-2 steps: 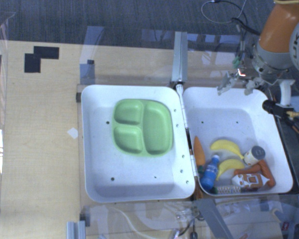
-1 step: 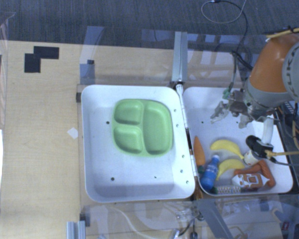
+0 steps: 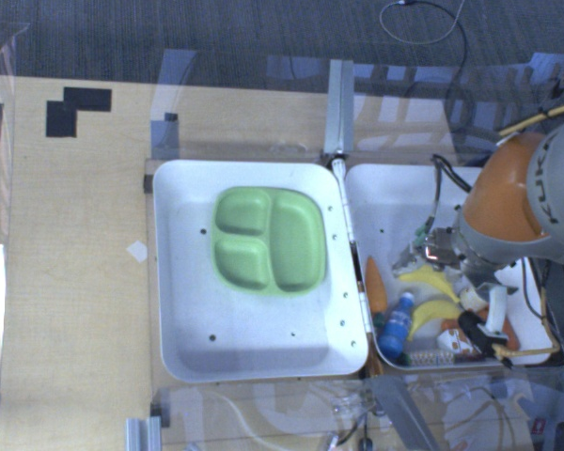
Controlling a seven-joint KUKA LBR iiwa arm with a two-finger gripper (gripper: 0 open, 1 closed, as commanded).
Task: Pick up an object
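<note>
My gripper [image 3: 431, 249] hangs low over the middle of the right bin [image 3: 395, 200], below the arm's orange band. Directly under and in front of it lies a yellow banana-shaped piece [image 3: 429, 278], with a second yellow piece [image 3: 433, 312] closer to the front wall. A blue bottle [image 3: 396, 325] with a white cap lies at the bin's front left. An orange carrot [image 3: 377, 288] rests along the left wall. The arm's wrist hides the right side of this bin. I see nothing lifted by the gripper.
The left bin [image 3: 183, 336] holds a green divided plate [image 3: 268, 239] at its centre. A small white and red item [image 3: 448, 340] sits at the right bin's front wall. A metal divider post [image 3: 336, 111] stands behind the two bins.
</note>
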